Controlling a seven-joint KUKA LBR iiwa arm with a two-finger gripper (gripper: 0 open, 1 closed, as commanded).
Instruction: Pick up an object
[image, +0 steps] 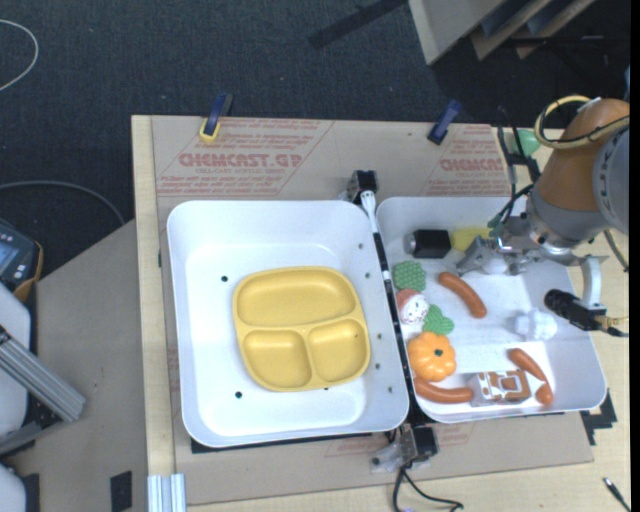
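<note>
The counter (300, 150) carries brown board printed "CHEMCAST G.P." along its far edge. The left bin (200, 300) holds a yellow divided tray (300, 325) with open white floor all around it. The right bin (575, 370) is crowded: toy pumpkin (432, 355), three sausages (463, 294) lying apart, a black cylinder (431, 242) and green pieces (408, 275). The gripper (500, 255) hovers over that bin's far middle, just beside one sausage; whether its fingers are parted or closed I cannot tell.
</note>
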